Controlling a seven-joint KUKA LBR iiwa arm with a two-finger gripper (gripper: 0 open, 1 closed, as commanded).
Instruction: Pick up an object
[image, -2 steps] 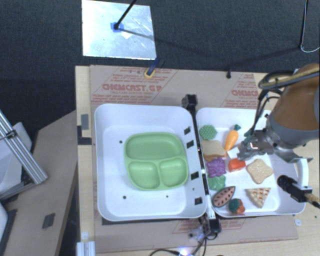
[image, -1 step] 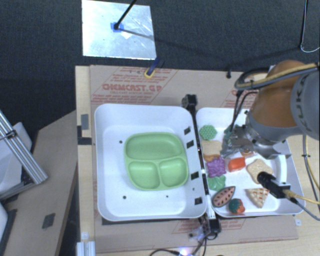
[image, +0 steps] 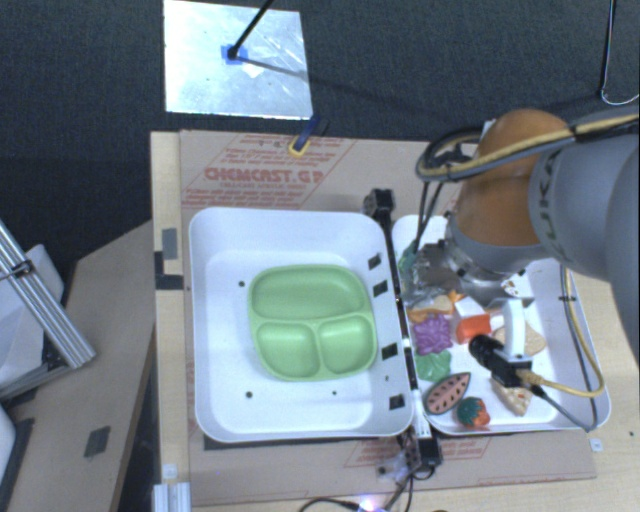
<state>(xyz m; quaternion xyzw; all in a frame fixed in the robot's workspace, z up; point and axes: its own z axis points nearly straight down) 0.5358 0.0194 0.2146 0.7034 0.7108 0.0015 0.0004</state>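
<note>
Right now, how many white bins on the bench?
2. The left bin holds a green divided plate. The right bin, against its right side, holds small toy food pieces; the arm covers much of it, so some contents may be hidden.

Arm, grey metal with orange band (image: 510, 170): enters from right, wrist bent steeply downward. Two-finger gripper (image: 437, 290): directly beneath the wrist housing, pointing down, largely hidden.
</note>
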